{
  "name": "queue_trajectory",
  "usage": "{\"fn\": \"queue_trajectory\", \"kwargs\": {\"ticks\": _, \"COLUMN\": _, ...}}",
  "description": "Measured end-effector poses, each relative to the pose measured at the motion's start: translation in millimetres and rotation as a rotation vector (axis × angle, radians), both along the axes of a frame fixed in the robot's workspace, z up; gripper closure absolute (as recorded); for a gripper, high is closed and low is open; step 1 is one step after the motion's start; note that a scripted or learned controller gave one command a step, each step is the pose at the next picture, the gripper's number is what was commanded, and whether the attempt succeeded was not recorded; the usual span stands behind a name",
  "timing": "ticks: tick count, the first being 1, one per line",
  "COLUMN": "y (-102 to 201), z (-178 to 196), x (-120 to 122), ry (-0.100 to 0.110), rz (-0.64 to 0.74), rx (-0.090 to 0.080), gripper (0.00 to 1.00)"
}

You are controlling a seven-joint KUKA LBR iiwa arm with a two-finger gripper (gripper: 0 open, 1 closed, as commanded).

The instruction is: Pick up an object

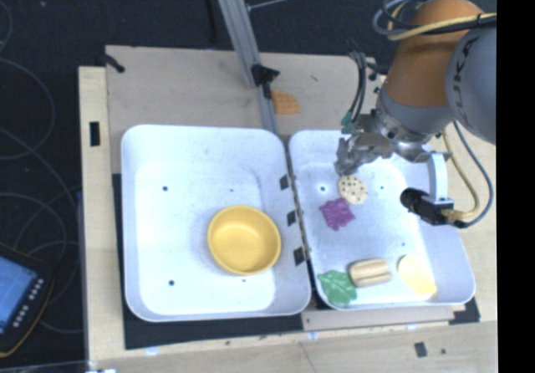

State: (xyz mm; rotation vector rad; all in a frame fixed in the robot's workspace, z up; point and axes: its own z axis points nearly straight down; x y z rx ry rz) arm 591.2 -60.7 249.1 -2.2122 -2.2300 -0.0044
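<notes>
The gripper sits directly above a small speckled cookie-like piece; its grip state cannot be told. The piece looks light and rigid; grasp across its edges.

A grey metal post slants over my bench, a small orange tag lies beside it, and a blue-screened tablet sits at far left.

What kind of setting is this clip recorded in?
Most likely a robotics lab grasping bench: two white bins side by side on a board, small toy-like items such as a yellow bowl and a purple piece, and loose cables on the dark floor.
</notes>
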Motion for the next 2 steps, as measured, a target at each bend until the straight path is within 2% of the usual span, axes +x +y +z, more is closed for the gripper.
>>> {"fn": "queue_trajectory", "kwargs": {"ticks": 2, "y": 96.6, "z": 11.2, "x": -42.1, "ry": 0.001, "rz": 0.000, "rx": 0.000, "gripper": 1.00}}
